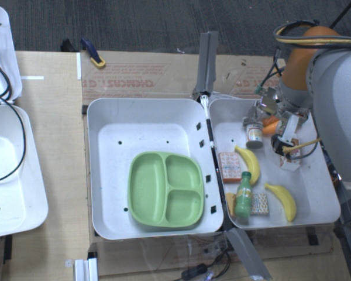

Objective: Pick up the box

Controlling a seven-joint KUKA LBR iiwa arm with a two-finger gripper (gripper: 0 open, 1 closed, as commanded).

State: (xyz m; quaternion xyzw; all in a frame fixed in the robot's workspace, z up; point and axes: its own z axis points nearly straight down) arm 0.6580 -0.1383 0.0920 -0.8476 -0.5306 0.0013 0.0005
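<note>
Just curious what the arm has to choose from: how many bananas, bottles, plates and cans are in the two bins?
Bananas: 2
Bottle: 1
Plate: 1
Can: 1
Total: 5

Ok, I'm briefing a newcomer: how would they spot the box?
Look in the view's right bin, along its left wall. The box lies there, beside a banana and near the green bottle. It alone is flat, squarish and reddish.
</note>
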